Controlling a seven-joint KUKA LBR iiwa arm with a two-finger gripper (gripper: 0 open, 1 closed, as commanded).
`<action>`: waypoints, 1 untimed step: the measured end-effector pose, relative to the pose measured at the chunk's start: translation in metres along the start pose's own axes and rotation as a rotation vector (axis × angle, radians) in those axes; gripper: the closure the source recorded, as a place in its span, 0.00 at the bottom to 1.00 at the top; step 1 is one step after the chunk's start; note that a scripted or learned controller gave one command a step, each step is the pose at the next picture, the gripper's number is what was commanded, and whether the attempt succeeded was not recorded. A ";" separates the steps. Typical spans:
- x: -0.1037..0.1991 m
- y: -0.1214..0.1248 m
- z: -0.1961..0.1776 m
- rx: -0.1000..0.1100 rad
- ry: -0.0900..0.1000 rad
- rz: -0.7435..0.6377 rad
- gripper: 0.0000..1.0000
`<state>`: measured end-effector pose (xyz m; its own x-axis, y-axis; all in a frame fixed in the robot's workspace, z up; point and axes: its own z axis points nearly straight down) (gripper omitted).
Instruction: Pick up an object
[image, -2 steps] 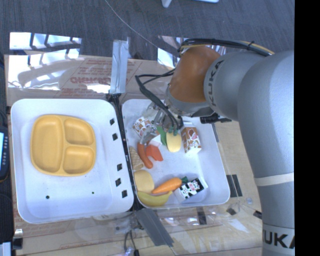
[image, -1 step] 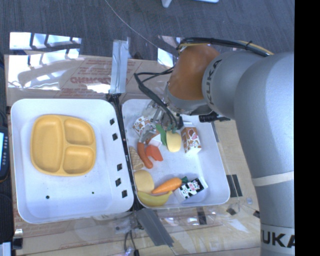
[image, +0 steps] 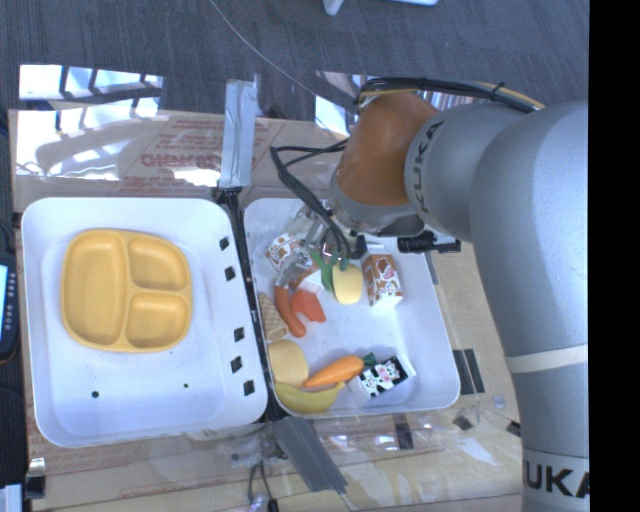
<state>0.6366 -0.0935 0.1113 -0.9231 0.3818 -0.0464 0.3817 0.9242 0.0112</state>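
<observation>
We see the two-finger gripper low over the upper-left part of the shallow white right bin, among crowded toy food, though we cannot tell its grip. Just right of it lie a smooth pale yellow pear-shaped toy and a small brown carton. Left of that bin, the white left bin holds a yellow three-compartment plastic plate with bare floor around it.

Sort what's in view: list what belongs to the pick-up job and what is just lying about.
Job:
end effector over the right white bin
small orange plastic carrot
pale yellow toy pear
black-and-white cow-print carton
brown printed carton

Lying about:
yellow three-compartment plastic plate in the left white bin
</observation>
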 end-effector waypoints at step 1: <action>-0.001 -0.002 0.000 0.001 -0.001 -0.073 0.00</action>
<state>0.6370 -0.0954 0.1115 -0.9485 0.3132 -0.0480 0.3133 0.9496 0.0065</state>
